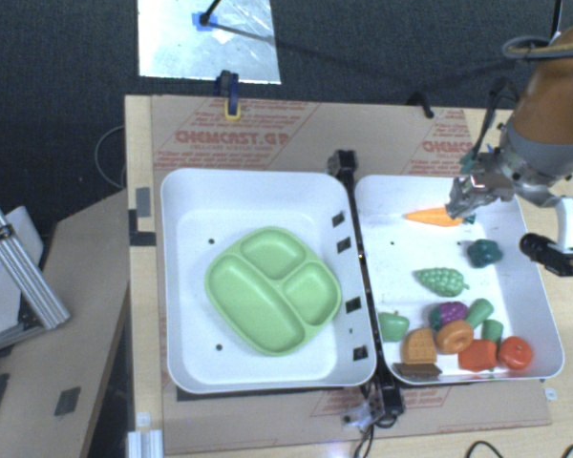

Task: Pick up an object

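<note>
Under gripper (pixel 466 205), carrot (pixel 432 218) lying crosswise, tip leftward

Two shallow white bins side by side on the worktop (pixel 267 127). In the left white bin (pixel 186 256), a pale green three-compartment plastic tray (pixel 272 291). In the right white bin (pixel 540 303), an orange toy carrot (pixel 430 218) at the far end, gripper (pixel 463 206) low over its right tip; jaws' state unclear. Nearer: dark green toy (pixel 483 251), green grape bunch (pixel 440 280), clustered plastic foods (pixel 463 337).
</note>
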`<state>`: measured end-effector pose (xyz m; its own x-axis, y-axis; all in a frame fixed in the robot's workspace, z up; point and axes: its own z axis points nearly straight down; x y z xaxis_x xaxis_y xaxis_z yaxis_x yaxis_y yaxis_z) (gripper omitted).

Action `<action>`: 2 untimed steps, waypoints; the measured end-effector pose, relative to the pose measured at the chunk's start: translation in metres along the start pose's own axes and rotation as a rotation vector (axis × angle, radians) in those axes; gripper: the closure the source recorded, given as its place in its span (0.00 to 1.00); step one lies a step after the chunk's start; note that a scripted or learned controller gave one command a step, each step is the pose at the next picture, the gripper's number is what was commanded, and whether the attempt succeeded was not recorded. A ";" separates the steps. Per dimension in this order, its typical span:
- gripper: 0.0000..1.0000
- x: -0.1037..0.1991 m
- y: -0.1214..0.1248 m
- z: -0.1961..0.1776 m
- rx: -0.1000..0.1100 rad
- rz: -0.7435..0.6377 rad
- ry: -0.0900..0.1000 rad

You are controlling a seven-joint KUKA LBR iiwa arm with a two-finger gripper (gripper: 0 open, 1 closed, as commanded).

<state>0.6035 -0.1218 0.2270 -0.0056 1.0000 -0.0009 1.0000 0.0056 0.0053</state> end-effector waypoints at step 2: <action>1.00 0.098 -0.010 -0.013 0.004 -0.003 0.002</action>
<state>0.5929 -0.0234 0.2398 -0.0089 1.0000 0.0016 1.0000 0.0089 0.0008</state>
